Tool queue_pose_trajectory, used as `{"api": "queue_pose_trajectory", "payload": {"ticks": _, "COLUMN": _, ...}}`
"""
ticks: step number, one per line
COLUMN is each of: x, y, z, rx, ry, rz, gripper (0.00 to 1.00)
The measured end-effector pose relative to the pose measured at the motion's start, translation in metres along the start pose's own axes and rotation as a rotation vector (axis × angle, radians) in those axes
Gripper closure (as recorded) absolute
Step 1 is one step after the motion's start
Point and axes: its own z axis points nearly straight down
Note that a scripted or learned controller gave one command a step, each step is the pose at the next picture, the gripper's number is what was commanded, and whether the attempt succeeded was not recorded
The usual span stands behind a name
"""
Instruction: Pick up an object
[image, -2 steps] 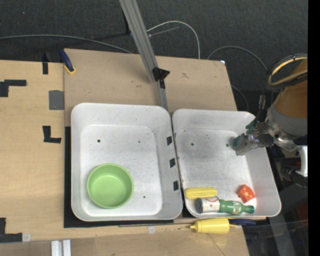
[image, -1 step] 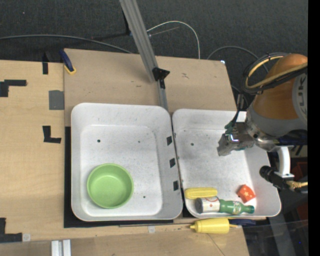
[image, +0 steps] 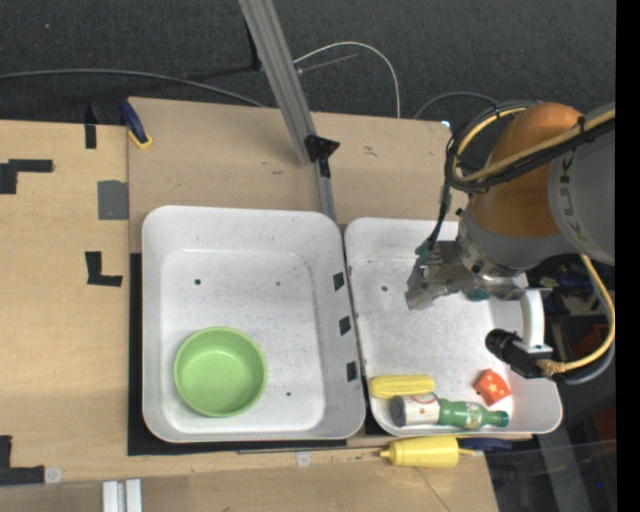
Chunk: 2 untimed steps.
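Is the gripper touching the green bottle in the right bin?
Apart. In the camera view the gripper is over the upper middle of the right bin, and bare white floor separates it from the green bottle lying along the near wall.

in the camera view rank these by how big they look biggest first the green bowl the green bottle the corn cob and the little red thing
1. Green bowl, clearly the largest.
2. Green bottle.
3. Corn cob, shorter than the bottle.
4. Small red object, the smallest.
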Motion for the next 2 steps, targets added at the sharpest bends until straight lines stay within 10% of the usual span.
{"api": "queue_pose_trajectory", "payload": {"ticks": 2, "x": 0.123, "y": 0.011, "z": 0.001, "rx": -0.001, "ry": 0.000, "rz": -0.002, "gripper": 1.00}}
